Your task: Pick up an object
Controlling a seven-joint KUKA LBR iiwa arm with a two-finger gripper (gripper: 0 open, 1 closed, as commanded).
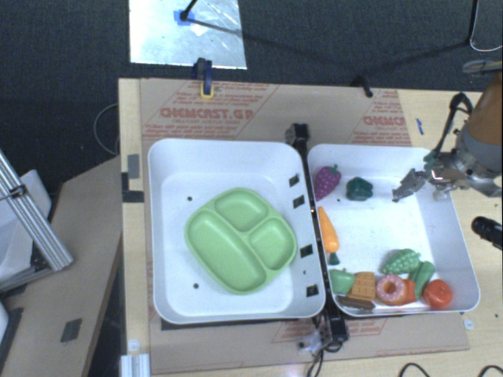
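Note:
My gripper (424, 188) hangs over the upper right part of the right bin (369, 230), fingers spread open with nothing between them. To its left lie a dark green pepper (359, 188) and purple grapes (328, 181). An orange carrot (328, 230) rests along the bin's left wall. At the bin's front edge sit a green piece (341, 280), a tan waffle (363, 287), a pink donut (391, 289), a green leafy vegetable (401, 261), a green cucumber (423, 275) and a red tomato (438, 292).
The left bin (169, 210) holds a light green divided plate (240, 239). A black divider clamp (299, 134) sits between the bins at the back. The arm's grey wrist (479, 151) reaches in over the bench's right side.

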